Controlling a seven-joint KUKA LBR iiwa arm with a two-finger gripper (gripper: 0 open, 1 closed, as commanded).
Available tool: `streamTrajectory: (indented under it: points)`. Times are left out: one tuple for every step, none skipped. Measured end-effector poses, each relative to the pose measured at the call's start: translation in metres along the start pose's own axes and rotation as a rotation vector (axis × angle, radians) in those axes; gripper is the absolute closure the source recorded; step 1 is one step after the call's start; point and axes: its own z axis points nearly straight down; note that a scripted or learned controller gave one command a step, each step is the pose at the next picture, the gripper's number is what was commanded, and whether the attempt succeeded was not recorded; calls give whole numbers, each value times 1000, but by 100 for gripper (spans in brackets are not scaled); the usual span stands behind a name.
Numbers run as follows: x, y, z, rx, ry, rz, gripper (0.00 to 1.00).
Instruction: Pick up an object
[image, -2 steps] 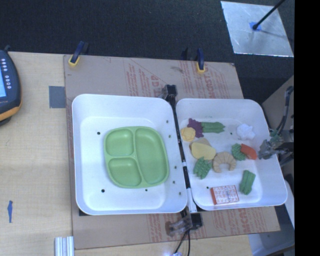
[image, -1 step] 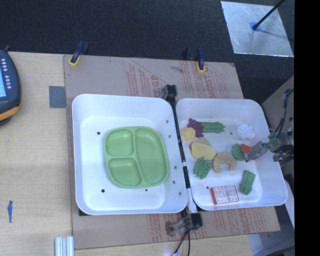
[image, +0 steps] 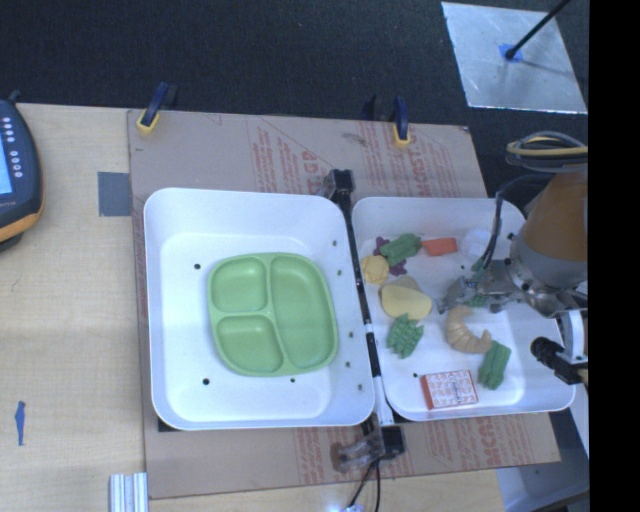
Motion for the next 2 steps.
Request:
streamTrajectory:
  points:
    - [33,50,-5,-2,1,0,0]
    - [15,97,-3,19,4,6,0]
